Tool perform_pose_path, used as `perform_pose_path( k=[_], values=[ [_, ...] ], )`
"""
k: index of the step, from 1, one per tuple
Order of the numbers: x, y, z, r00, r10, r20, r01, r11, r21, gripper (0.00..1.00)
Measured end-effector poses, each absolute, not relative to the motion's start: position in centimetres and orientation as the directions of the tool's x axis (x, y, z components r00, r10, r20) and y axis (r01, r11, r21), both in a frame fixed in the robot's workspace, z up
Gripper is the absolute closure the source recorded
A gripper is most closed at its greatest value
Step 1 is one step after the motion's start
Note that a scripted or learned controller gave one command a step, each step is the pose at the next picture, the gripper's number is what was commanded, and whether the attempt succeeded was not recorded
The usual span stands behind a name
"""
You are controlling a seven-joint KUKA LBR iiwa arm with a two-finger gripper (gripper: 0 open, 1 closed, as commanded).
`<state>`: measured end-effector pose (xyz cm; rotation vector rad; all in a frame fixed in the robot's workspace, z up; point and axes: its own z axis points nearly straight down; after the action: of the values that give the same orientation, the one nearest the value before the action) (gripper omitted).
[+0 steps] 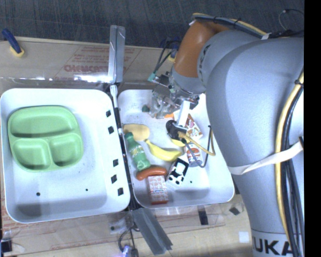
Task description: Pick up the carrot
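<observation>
Starting at the left bin (10, 197): it carries a green divided tray (43, 138) set toward its far left corner. Nothing here matters to the task.
Right bin (220, 189): crowded, with everything bunched between its left wall and its middle.
Left wall of the right bin: a pale yellow lump (136, 130) lies there, with a green bottle (137, 153) just in front of it.
Carrot (151, 172): I take it to be the long orange-red piece lying crosswise near the front edge. It sits just in front of the bottle and just behind a small carton (158, 189). A small orange patch also shows beside the gripper, too hidden to name.
Middle of the right bin: a banana (163, 152) curves just behind the carrot. A black-and-white block (177, 171) sits at the carrot's right end, either touching or very near.
Gripper (163, 105): low over the far edge of the right bin, well apart from the carrot. I cannot tell whether it is spread or pressed together.
Arm (246, 90): grey with an orange band, covering the bin's right side.
Step in hand: most likely the approach, since nothing is seen held.
Doing it well: come toward the front edge and turn the wrist so the grip closes across the carrot's short width. Descend at its middle, where the bottle, block and carton leave the most room. Lift straight up so that the banana is not dragged.
</observation>
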<state>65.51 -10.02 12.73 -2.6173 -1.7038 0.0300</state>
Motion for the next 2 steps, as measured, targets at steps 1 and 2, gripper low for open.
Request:
perform_pose_path(
  k=[1,2],
  values=[
    [65.5,-10.0,12.7,0.403,0.915,-0.006,0.915,-0.403,-0.027,0.0],
    [65.7,-10.6,9.2,0.394,0.919,-0.001,0.919,-0.394,-0.004,0.0]
  ],
)
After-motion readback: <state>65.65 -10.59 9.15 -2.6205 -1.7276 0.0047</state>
